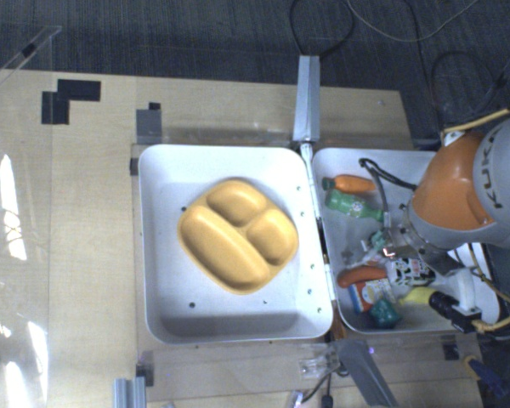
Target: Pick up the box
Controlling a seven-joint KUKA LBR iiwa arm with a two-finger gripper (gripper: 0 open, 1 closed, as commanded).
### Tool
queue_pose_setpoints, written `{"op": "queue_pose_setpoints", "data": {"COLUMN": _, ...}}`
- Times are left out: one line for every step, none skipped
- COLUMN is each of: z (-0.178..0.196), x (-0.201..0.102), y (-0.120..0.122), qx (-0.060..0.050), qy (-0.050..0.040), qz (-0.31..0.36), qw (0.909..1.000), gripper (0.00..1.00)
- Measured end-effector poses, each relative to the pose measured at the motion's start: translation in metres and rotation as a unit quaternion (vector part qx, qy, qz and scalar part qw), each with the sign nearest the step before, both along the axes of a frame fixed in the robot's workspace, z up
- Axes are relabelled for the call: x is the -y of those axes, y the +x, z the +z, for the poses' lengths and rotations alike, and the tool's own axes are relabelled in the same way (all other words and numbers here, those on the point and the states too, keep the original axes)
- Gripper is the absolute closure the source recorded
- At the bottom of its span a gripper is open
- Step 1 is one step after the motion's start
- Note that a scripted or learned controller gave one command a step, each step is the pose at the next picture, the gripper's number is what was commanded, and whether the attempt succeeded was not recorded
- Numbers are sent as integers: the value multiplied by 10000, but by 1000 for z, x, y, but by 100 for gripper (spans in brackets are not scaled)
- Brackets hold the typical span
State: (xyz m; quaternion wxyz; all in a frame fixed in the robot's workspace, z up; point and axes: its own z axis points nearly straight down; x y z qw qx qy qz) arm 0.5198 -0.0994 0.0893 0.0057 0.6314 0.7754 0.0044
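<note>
In the right bin (348, 317), a small white box with dark print (406, 270) lies among clutter, partly covered by the arm's wrist. My gripper (389, 246) reaches down into the middle of this bin, just above and left of the box. The grey arm with its orange band (449, 195) hides much of the bin's right half. I see nothing lifted clear of the pile.
Around the box lie a red sausage-shaped item (361, 274), a teal object (382, 313), a yellow piece (416, 296), a green bottle (350, 203) and an orange carrot-like item (353, 183). The left bin (161, 313) holds a large yellow bread-shaped lump (238, 233). Black cables (382, 177) trail near the arm.
</note>
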Motion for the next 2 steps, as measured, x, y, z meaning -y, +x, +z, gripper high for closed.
{"op": "queue_pose_setpoints", "data": {"z": 12, "x": -2, "y": 2, "qx": 26, "qy": 8, "qz": 15, "qw": 10000, "gripper": 100}}
{"op": "queue_pose_setpoints", "data": {"z": 134, "x": -35, "y": -28, "qx": -38, "qy": 1, "qz": -166, "qw": 9999, "gripper": 100}}
